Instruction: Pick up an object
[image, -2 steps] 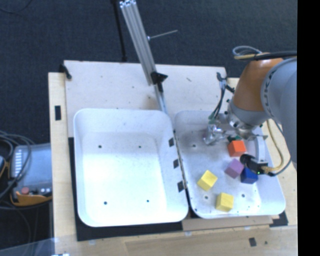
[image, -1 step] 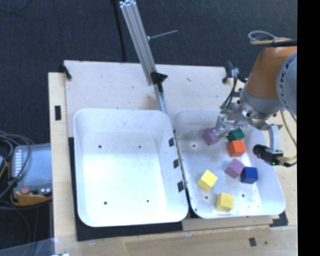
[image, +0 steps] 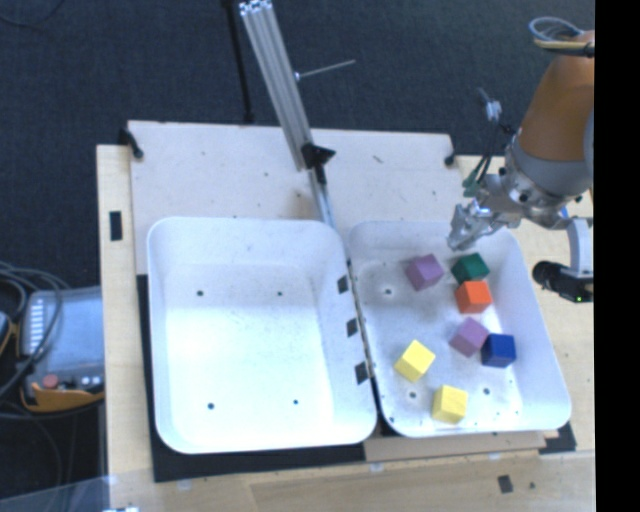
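The right bin (image: 535, 330) holds several small cubes. A purple cube (image: 423, 270) lies beside a green cube (image: 469, 267), with an orange cube (image: 474, 295) just below the green one. Lower down sit a second purple cube (image: 468, 336), a blue cube (image: 498, 349) and two yellow cubes (image: 415, 360) (image: 450, 403). My gripper (image: 462, 236) hangs over the bin's far edge, just above and slightly left of the green cube. Nothing shows between its fingers.
The left bin (image: 200, 270) stands beside the right one, with small dark clips (image: 352, 325) along the shared wall. A slanted metal rail (image: 285, 90) rises from behind the bins. A pendant device (image: 60, 345) lies off the bench at the left.
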